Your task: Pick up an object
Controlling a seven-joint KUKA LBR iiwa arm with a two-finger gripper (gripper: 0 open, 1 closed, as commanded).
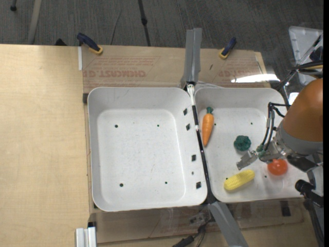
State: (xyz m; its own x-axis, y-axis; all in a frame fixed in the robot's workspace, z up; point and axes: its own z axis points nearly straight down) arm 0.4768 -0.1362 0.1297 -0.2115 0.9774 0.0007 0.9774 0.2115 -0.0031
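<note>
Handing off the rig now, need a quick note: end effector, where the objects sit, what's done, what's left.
End effector: low in the right bin, among the objects; nothing visibly held, and whether it is open or shut is unclear.
Objects, all in the right bin: carrot by the left wall, green broccoli piece near the middle, corn cob toward the front, red tomato just right of the end effector.
Done: arm is down at the objects.
Left: grasp one and lift it.
</note>
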